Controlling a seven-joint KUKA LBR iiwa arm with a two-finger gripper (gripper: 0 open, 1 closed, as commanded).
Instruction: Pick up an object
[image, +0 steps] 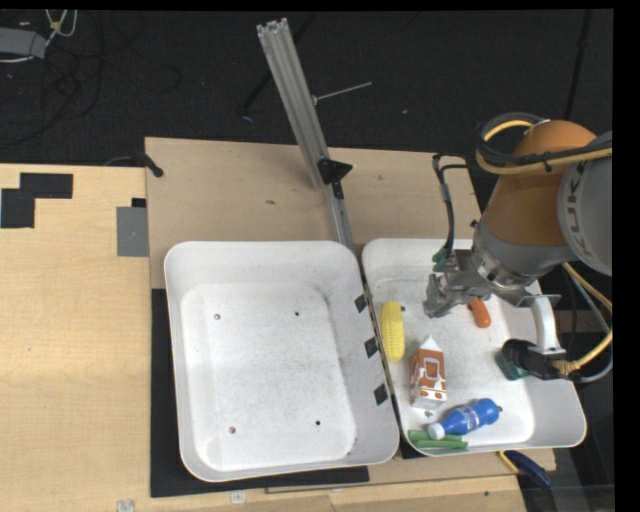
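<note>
Hand (440, 300) hangs low in the right bin (560, 425); its grip cannot be told. A clean pick wants it centred over the corn (392, 331).

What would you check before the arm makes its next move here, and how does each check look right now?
1. Gripper over right bin: ok.
2. Objects within that bin: corn cob, small carton, blue bottle, orange piece: ok.
3. Something held between the fingers: cannot tell.
4. Corn cob lying apart from the carton: ok.
5. Green item free of the bottle: not ok, they touch.
</note>
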